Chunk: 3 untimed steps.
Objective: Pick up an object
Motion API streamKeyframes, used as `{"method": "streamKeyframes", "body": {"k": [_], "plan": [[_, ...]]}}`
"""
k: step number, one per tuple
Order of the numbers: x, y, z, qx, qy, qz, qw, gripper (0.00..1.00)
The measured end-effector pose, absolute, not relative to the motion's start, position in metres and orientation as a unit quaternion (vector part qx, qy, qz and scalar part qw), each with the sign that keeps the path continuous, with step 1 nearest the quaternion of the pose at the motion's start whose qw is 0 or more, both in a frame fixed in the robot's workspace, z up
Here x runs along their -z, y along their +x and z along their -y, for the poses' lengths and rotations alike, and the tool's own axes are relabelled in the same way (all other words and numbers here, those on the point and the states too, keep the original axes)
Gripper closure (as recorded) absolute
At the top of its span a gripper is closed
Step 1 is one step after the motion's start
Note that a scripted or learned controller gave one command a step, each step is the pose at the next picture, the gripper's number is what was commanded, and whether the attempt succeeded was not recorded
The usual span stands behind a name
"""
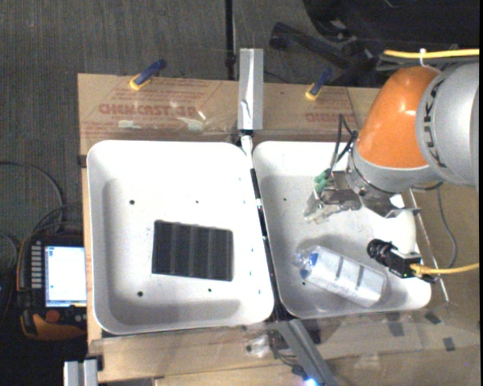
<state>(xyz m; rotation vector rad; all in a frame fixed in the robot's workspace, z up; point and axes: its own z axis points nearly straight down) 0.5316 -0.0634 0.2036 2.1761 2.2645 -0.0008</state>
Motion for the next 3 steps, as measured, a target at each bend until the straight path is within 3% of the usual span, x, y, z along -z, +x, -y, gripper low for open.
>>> {"method": "streamKeyframes", "body": {"k": [1, 2, 3], "plan": [[-0.204, 0.532, 0.063, 0.0003, 0.693, -0.721, 0.000, 0.00], [-0.149, 0.520, 0.101, 0.0009, 0.677, -0.736, -0.001, 0.00], [-0.092, 0.531, 0.132, -0.0040, 0.635, -0.772, 0.004, 0.00]]}}
